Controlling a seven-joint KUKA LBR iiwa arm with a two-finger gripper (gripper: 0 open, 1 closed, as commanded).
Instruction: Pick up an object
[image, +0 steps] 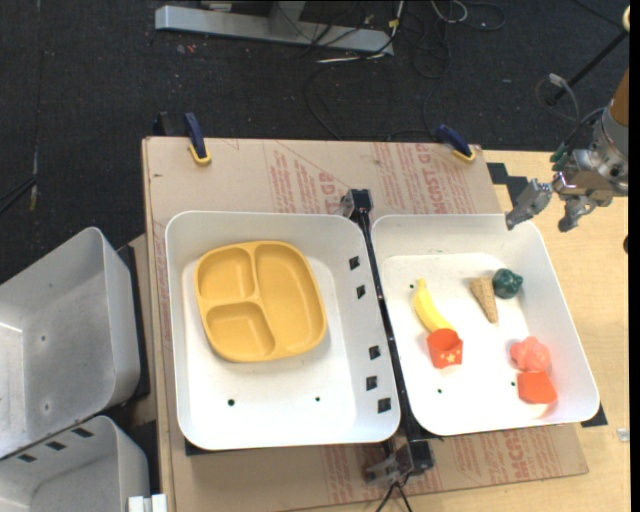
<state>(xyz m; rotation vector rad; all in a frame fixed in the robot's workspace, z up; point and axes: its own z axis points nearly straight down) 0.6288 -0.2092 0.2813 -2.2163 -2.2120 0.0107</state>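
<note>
Hovering hand (549, 209) spread wide, empty; ice-cream cone (497, 289) in bin below.

Two white bins (375, 395) sit on a tan surface (260, 165) printed with faded red lettering; the left bin holds a yellow-orange divided plate (260, 300). In the right bin lie a yellow banana (429, 306), a red block (446, 348), a tan cone (485, 297) with a dark green scoop (508, 283), a pink lump (530, 352) and an orange-red block (537, 387).

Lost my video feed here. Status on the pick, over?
Gripper open, holding nothing, above right bin's far corner. Banana, cone and red pieces all lying in that bin. Nothing in the way.
</note>
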